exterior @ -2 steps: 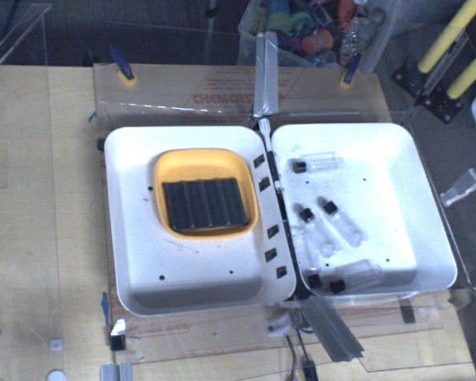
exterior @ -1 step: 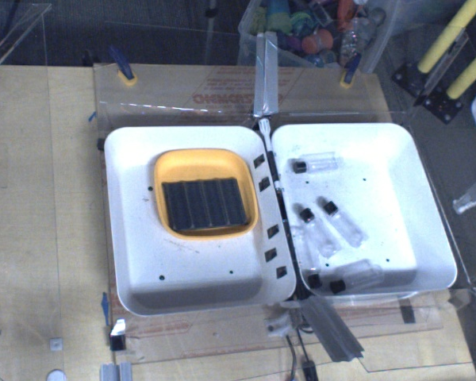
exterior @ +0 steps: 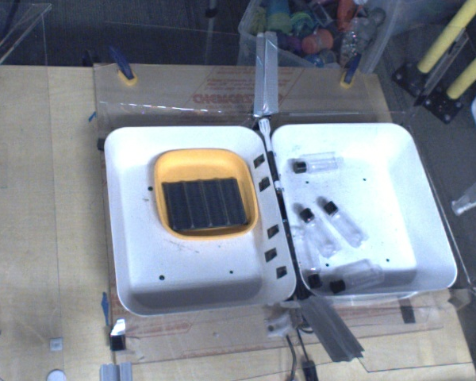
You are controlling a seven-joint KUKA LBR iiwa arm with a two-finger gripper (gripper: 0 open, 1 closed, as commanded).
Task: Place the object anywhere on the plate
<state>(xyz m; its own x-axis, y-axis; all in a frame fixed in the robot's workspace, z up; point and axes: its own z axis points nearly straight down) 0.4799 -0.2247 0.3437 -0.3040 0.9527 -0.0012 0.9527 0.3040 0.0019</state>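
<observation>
A square yellow plate (exterior: 202, 165) with rounded corners lies in the left white bin (exterior: 131, 236). A dark grey ridged slab (exterior: 204, 203) rests flat on the plate and covers most of its middle. In the right white bin (exterior: 404, 205) lie several clear vials with black caps: one near the back (exterior: 316, 164), two side by side in the middle (exterior: 341, 221), and one along the front wall (exterior: 353, 279).
A row of black clips (exterior: 270, 209) runs along the wall between the bins. A metal strip (exterior: 265, 74) stands behind them. A clear tub of colourful toys (exterior: 317, 10) sits at the back, and yellow foam tubes (exterior: 460, 26) lie at the top right.
</observation>
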